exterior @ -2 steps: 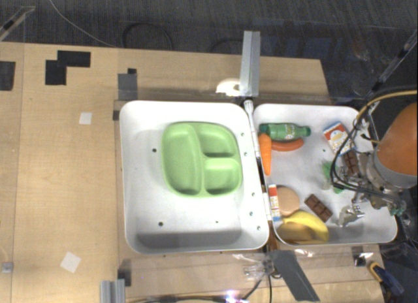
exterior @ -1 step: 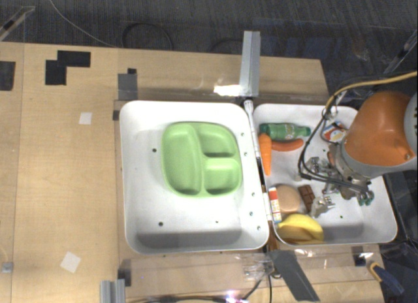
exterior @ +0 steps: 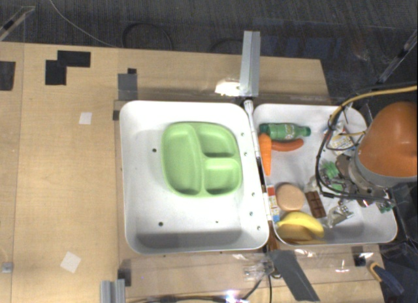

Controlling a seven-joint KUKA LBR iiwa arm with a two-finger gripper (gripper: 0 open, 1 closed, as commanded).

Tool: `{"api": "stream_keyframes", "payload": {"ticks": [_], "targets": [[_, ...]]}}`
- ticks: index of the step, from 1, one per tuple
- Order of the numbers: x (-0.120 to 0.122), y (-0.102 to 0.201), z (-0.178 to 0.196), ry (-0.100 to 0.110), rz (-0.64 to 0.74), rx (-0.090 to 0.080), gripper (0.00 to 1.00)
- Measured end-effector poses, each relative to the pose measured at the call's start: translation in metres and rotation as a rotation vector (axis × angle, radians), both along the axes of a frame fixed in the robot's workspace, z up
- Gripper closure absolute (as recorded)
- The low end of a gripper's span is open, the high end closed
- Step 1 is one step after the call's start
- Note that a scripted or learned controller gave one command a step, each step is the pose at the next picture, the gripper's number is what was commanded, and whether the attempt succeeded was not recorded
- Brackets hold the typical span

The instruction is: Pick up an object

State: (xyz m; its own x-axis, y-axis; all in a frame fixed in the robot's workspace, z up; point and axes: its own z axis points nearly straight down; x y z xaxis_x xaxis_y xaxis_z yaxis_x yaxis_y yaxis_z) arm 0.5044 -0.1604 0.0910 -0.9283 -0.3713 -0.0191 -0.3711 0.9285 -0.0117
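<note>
The right bin (exterior: 366, 233) holds several small items. A green bottle (exterior: 285, 130) lies at its far left, with a red-orange pepper-like piece (exterior: 287, 145) just below it. An orange carrot (exterior: 265, 154) lies along the left wall. Nearer the front are a tan round bun (exterior: 290, 197), a brown chocolate bar (exterior: 315, 204) and a yellow fruit (exterior: 300, 226). My gripper (exterior: 339, 214) hangs low over the right half of this bin, just right of the chocolate bar. The orange-banded wrist (exterior: 390, 143) and its cables hide most of it. I see nothing held in it.
The left bin (exterior: 140, 230) bears a green divided plate (exterior: 199, 158) near its middle. A metal post (exterior: 250, 63) stands behind the wall between the bins. Wooden bench top stretches to the left. Cables loop around the wrist over the right bin's far corner.
</note>
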Motion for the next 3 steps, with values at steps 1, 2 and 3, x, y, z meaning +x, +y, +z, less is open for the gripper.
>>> {"api": "stream_keyframes", "payload": {"ticks": [1, 2, 3], "targets": [[0.006, 0.003, 0.000, 0.007, -0.040, 0.000, 0.00], [-0.004, 0.011, 0.000, -0.003, -0.030, -0.002, 0.00], [-0.003, 0.007, 0.000, 0.002, -0.067, 0.003, 0.00]]}}
